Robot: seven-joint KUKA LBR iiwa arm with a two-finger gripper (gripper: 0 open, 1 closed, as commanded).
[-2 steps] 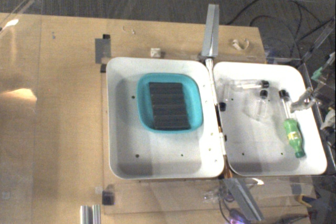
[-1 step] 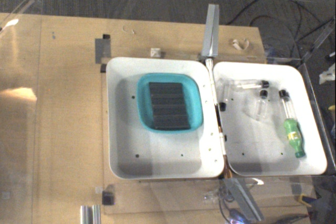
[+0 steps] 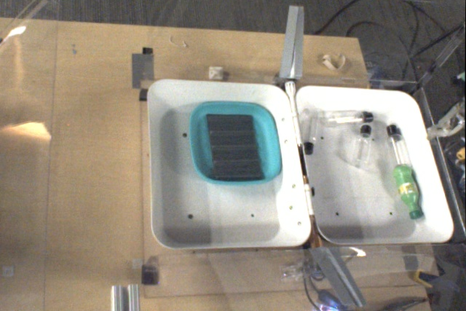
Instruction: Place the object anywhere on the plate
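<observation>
Checking the left bin [image 3: 164, 156] first: the teal plate [image 3: 271, 146] sits in its far half, and a dark ridged block [image 3: 233, 147] lies flat on it, well inside the rim. (spotter)

So is that my object, or one of the things next door? (operator)

You can't settle that from the task line. If the block is it, the placing looks done. If not, your candidates are in the right bin [image 3: 437, 229]: three clear tubes [image 3: 342, 117] with black caps in the far half, and a green bottle [image 3: 406, 189] lying near the right wall. (spotter)

Pincer state? (operator)

Cannot tell; log it as unknown. (spotter)

How do I do the step well if a pick is needed? (operator)

You'd best take the green bottle: it reads plainly against the white, and the tubes are hard to see. Close across its narrow body, not along its length, and mind the wall beside it. Lift clear of the ridge between the bins, carry over the bench's centre line, and lower onto the bare teal margin beside the block, not on top of its ridges. Round things may roll, so release low. (spotter)
</observation>
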